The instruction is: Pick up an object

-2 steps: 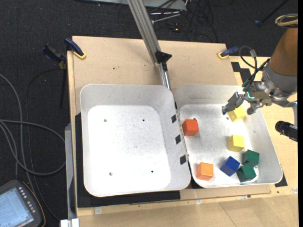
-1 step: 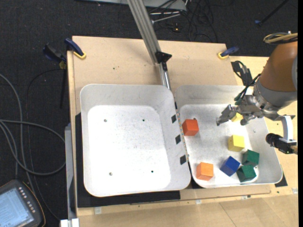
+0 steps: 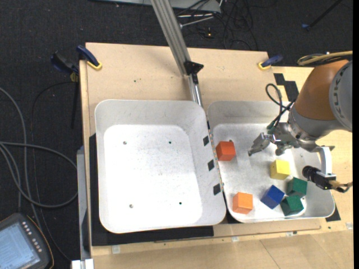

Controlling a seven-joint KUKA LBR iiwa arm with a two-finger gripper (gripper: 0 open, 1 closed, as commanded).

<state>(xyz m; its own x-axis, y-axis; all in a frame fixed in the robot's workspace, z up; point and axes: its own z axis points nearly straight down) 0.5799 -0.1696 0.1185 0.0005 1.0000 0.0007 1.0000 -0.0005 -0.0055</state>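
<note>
Several cubes lie in the right bin: a red-orange cube near its left wall, an orange cube at the front, a yellow cube, a blue cube and two green cubes at the front right. My gripper hangs over the middle of this bin, between the red-orange cube and the yellow cube. Its fingers are spread, open, with nothing between them. The yellow cube sits just below and to the right of the fingertips.
The left bin adjoins the right one. A slanted metal pole runs down to the bins' shared back corner. Clamps hold the board's back corners. The arm's orange band covers the right bin's far right side.
</note>
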